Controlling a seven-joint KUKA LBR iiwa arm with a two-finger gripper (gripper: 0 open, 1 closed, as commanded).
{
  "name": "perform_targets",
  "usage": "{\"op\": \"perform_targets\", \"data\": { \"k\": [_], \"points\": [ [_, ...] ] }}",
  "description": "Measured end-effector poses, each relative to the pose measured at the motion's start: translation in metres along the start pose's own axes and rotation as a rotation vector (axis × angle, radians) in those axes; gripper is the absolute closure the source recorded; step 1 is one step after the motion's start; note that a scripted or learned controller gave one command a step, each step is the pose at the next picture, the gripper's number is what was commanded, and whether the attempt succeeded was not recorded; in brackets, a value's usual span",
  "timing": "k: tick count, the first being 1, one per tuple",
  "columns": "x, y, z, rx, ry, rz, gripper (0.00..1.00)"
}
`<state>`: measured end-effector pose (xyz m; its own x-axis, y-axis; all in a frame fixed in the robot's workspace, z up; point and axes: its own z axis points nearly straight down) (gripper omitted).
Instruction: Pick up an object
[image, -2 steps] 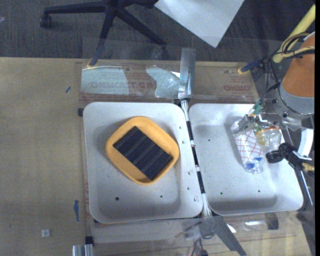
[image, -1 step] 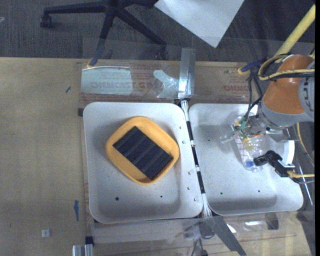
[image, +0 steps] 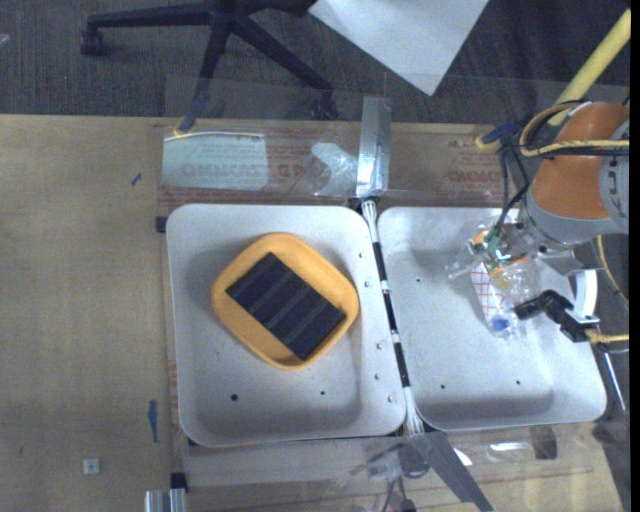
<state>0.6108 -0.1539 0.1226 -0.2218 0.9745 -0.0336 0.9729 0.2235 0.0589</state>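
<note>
The wooden bench (image: 80, 300) stood over dark carpet, bearing the left bin (image: 190, 400) and the right bin (image: 450, 390) side by side. A yellow tray with a dark ribbed insert (image: 285, 300) sat in the middle of the left bin, while the gripper (image: 505, 285) hung over the right bin's far right corner amid a crumpled clear wrapper (image: 495, 275); whether it pinched anything could not be told. A sound pick would likely need centring over the wrapper's bulk before closing, since thin film slips.
</note>
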Motion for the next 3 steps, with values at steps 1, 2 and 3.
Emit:
{"op": "perform_targets", "data": {
  "k": [1, 2, 3],
  "points": [
    [-0.0022, 0.012, 0.0003, -0.009, -0.004, -0.168, 0.0],
    [-0.0069, 0.0176, 0.0007, -0.007, -0.006, -0.237, 0.0],
    [-0.0082, 0.019, 0.0004, -0.009, -0.008, -0.276, 0.0]
  ]
}}
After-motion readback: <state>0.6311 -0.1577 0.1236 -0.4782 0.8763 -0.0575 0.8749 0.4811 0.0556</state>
